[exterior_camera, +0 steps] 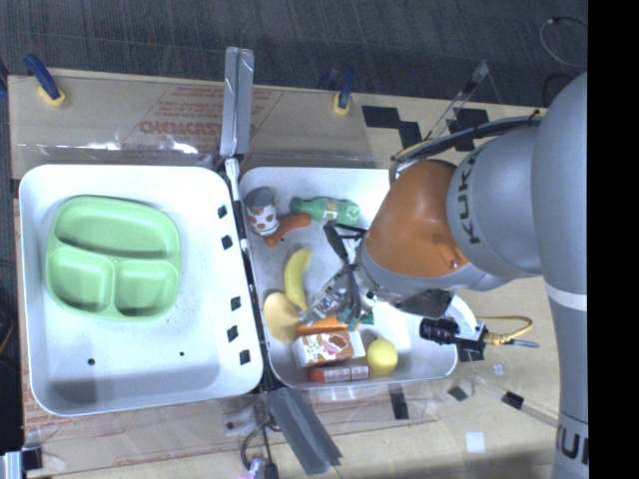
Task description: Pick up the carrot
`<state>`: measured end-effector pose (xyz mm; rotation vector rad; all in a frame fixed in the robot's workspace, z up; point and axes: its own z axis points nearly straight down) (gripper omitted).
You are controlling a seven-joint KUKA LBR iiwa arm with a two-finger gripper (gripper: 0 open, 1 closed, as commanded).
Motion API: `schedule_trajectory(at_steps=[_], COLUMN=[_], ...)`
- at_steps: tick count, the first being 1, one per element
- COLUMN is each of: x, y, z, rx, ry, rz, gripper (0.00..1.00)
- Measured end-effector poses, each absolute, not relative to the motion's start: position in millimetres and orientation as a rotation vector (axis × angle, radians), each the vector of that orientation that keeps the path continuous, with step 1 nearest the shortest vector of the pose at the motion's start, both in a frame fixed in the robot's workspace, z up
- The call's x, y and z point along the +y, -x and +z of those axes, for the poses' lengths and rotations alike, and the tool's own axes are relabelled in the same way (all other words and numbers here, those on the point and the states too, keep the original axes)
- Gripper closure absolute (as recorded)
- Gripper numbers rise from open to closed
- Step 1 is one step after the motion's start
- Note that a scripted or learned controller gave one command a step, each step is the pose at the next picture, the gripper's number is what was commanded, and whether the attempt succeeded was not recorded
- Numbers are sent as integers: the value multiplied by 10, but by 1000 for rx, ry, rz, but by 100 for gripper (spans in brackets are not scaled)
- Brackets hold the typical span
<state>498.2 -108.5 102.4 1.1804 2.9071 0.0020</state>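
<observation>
The carrot point(293, 226) is a short orange piece with a green leafy end, lying near the back of the right bin point(419, 372) beside a small can point(262, 211). My gripper point(339, 304) is low in the same bin, nearer the front than the carrot and to its right. It sits just right of a banana point(296, 275) and directly above a printed snack box point(329, 347). The arm's orange band and grey wrist hide the bin's right half. Nothing of the carrot is at the gripper.
A yellow round fruit point(279, 313) lies left of the box and a lemon point(381, 355) to its right. The left bin point(40, 367) holds a green compartment tray point(115, 257). A metal divider strip point(237, 98) stands between the bins.
</observation>
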Motion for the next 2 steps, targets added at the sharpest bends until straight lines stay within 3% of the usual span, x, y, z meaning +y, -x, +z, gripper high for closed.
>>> schedule_trajectory(at_steps=[1, 2], x=[-353, -355], y=[-4779, -4778], z=[2339, 2337], rx=[2852, 2852], ry=[-1317, -1317], rz=[0, 0], gripper=[100, 0])
